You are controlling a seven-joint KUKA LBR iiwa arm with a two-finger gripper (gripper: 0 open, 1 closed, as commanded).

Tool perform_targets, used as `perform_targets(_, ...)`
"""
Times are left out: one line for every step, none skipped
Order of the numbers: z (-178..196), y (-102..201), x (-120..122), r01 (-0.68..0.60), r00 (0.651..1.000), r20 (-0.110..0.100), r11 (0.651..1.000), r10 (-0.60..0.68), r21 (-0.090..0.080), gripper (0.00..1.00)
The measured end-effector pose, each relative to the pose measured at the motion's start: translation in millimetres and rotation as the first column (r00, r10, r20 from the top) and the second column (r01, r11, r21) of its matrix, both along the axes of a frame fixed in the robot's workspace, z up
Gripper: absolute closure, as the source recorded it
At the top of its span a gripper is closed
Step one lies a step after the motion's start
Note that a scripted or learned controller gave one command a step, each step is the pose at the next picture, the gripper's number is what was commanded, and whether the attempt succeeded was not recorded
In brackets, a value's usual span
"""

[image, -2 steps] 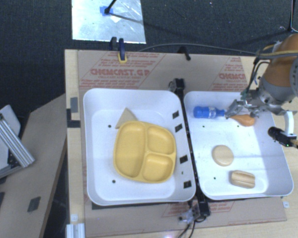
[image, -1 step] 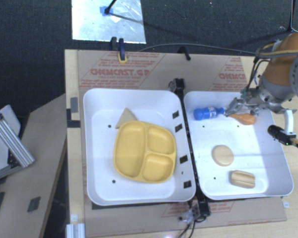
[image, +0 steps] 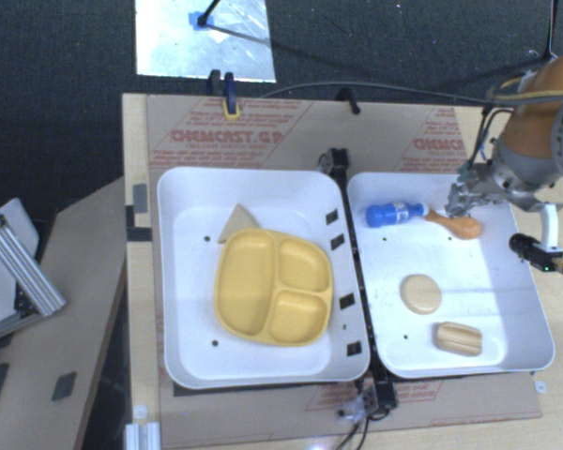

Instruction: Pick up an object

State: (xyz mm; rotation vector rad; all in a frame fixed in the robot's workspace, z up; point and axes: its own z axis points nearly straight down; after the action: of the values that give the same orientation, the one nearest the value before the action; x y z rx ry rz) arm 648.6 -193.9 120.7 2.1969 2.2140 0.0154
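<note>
Where clamps grip point(image: 222, 90): "CHEMCAST GP" sheet point(image: 227, 137).

Grey arm point(image: 544, 162) — orange band above wrist — small metallic end effector point(image: 462, 199).

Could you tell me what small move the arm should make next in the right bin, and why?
Probably a short straight descent: the gripper hangs at the back of the right bin, just above the orange drumstick-shaped toy, with the blue bottle lying close on the camera's left. Nothing shows between its fingers yet.
</note>
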Motion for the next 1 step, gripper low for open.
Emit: perform_targets(62.1,-8.1,0.6,0.004,1.0,-0.015,1.0,-0.004,0.006,1.0)
